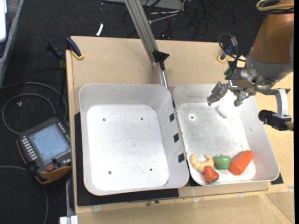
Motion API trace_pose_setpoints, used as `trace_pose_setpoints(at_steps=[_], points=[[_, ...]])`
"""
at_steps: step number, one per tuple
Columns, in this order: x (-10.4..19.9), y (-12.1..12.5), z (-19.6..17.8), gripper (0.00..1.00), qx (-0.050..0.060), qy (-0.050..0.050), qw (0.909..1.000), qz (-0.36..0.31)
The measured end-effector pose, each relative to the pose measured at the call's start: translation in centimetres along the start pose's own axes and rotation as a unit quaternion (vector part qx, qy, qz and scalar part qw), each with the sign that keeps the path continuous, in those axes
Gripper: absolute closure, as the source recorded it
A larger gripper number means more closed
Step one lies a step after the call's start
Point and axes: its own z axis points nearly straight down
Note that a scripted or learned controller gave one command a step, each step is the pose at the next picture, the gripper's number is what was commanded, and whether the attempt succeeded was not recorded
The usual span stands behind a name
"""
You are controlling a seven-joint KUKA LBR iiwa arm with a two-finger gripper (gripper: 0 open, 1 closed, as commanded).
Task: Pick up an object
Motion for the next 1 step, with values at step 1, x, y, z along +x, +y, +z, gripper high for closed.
trace_pose_setpoints(at_steps=[1], points=[[-0.02,0.07,-0.28,0.00,-0.003,0.000,1.0000,0.001]])
